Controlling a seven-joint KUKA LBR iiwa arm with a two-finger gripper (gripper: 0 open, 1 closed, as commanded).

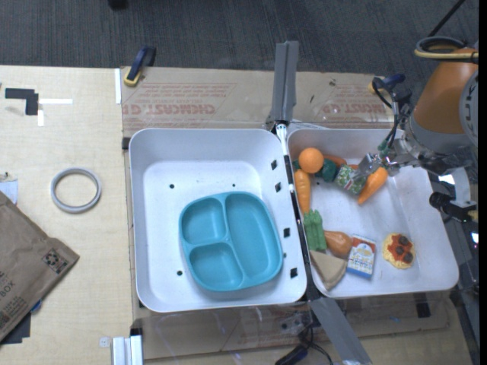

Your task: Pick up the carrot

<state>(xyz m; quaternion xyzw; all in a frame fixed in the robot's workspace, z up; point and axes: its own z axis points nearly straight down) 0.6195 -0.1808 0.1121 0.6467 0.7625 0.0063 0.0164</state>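
Observation:
Two carrot-like orange pieces lie in the right bin. One long carrot lies along the bin's left wall, below an orange ball. A shorter orange carrot piece lies slanted near the bin's middle top, its upper end right at my gripper. The gripper reaches in from the right, low over the bin, with the grey arm and orange band behind it. Whether the piece is between the gripper's tips is hidden by the wrist.
A green and white packet lies beside the short carrot piece. A green leafy item, an orange wedge, a small box and a pizza toy fill the bin's front. The left bin holds a blue divided plate.

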